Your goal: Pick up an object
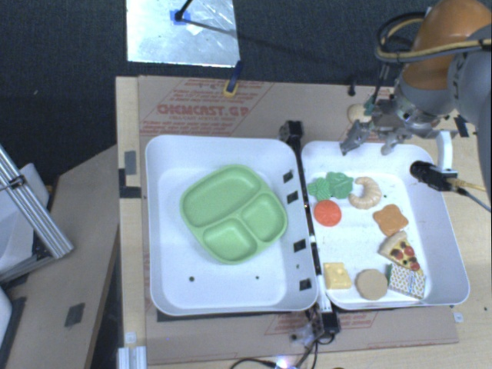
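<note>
My gripper (369, 143) hangs open over the far edge of the right bin (453, 264), with nothing between its fingers. Below it in that bin lie a green leafy piece (331, 184), a tan croissant (366, 191), a red tomato (327, 213), an orange-brown toast piece (390, 220), a pizza slice (400, 250), a yellow cheese cube (336, 275), a round tan cookie (372, 284) and a patterned square (407, 281). The croissant is the closest to the fingers, a short way nearer the camera.
The left bin (165, 283) holds a green divided plate (233, 213). A black divider (301, 206) with clips runs between the bins. A shiny foil sheet (182, 20) lies on the far floor. The arm's orange band (455, 21) is at the upper right.
</note>
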Controlling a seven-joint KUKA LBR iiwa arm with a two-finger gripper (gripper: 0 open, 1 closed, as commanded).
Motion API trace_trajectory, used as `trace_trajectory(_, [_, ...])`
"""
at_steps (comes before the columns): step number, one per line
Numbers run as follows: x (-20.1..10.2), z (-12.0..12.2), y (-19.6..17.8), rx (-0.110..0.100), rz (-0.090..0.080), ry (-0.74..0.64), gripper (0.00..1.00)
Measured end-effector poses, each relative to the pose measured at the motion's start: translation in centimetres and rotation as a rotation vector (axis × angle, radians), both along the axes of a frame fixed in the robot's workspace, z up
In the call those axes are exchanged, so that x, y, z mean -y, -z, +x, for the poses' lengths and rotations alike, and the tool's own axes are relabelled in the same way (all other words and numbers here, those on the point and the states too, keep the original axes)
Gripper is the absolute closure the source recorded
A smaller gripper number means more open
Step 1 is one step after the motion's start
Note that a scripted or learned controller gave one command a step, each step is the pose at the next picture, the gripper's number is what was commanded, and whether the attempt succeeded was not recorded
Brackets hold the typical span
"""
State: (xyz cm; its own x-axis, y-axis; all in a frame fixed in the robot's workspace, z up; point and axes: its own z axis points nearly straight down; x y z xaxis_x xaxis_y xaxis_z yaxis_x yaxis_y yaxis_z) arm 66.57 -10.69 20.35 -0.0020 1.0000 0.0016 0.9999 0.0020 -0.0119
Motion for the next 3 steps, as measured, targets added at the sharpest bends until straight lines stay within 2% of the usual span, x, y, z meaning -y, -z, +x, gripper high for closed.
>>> trace_trajectory(1, [0.0, 0.3, -0.9, 0.013, -0.001, -0.002, 0.00])
trace_trajectory(2, [-0.3, 0.6, 5.2, 0.011, -0.002, -0.004, 0.00])
trace_trajectory(3, [0.6, 0.5, 10.1, 0.011, -0.002, 0.001, 0.00])
